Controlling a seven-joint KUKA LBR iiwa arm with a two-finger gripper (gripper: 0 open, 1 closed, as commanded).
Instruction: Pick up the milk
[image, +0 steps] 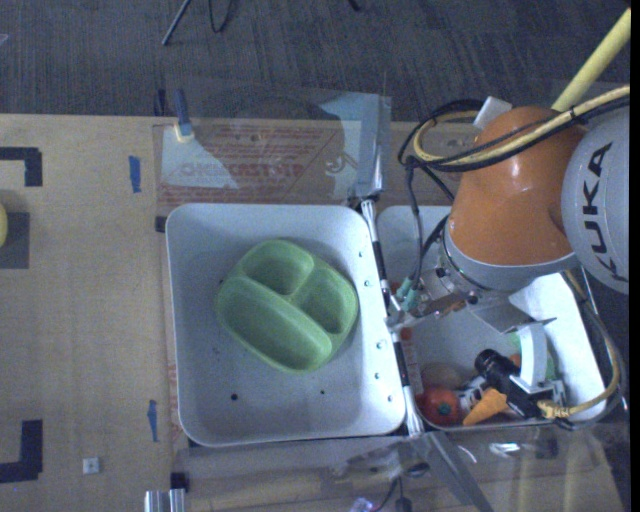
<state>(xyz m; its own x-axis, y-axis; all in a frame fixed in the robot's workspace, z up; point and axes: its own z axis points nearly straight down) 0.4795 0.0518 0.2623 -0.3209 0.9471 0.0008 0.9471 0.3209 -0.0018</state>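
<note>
A white carton-like thing with a green edge (538, 352), probably the milk, lies in the right bin (398, 232) near its right side, partly hidden by the arm. My gripper (435, 300) hangs under the orange wrist band over the left half of that bin, close to the wall between the bins. It is left of the white thing, and I see nothing held in it. The arm's bulk covers most of the right bin.
In the left bin (200, 380) a green divided plate (288, 303) lies tilted at the centre. At the right bin's front lie a red tomato-like piece (437, 406), an orange carrot-like piece (487, 405) and a beige piece (441, 377).
</note>
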